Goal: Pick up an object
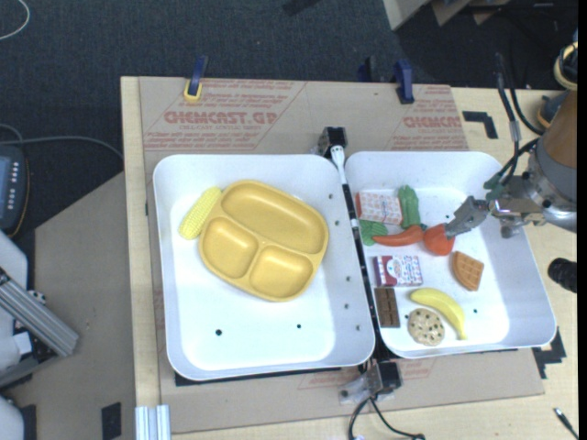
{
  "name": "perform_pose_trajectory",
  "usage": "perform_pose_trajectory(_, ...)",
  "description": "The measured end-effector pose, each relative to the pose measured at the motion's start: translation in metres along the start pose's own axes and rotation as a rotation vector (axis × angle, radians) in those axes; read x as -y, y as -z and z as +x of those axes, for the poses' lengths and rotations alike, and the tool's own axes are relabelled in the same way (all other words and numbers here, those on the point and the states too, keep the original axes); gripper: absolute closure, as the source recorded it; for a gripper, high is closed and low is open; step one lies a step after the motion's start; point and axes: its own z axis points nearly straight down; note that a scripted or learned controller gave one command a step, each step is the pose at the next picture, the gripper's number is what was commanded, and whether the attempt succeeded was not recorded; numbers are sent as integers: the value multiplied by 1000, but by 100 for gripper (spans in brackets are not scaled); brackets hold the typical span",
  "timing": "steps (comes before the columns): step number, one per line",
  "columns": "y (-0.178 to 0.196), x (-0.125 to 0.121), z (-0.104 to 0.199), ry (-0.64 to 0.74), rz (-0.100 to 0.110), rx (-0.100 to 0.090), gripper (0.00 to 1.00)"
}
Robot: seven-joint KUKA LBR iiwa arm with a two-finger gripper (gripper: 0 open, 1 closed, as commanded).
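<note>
My gripper (487, 221) hangs over the right side of the right bin (523, 287), open, with nothing between its fingers. Its left fingertip (463, 219) is just above and to the right of a red tomato-like piece (438, 239). A waffle (467, 270) lies just below the gripper. Further left in the same bin are a red chili (397, 237), a green pepper (408, 203), a white snack packet (380, 206), a pink carton (397, 269), a chocolate bar (387, 305), a banana (441, 308) and a cookie (426, 326).
The left bin (183, 310) holds a yellow divided plate (264, 239) and a corn cob (200, 212) at its upper left. The bins meet along a ridge (356, 246). Bare bin floor lies to the right of the waffle.
</note>
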Motion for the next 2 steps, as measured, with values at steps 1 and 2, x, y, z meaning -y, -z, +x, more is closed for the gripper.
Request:
perform_pose_trajectory(1,-57,-6,8,0,7,-2,0)
perform_pose_trajectory(2,-112,5,5,-1,8,-3,0)
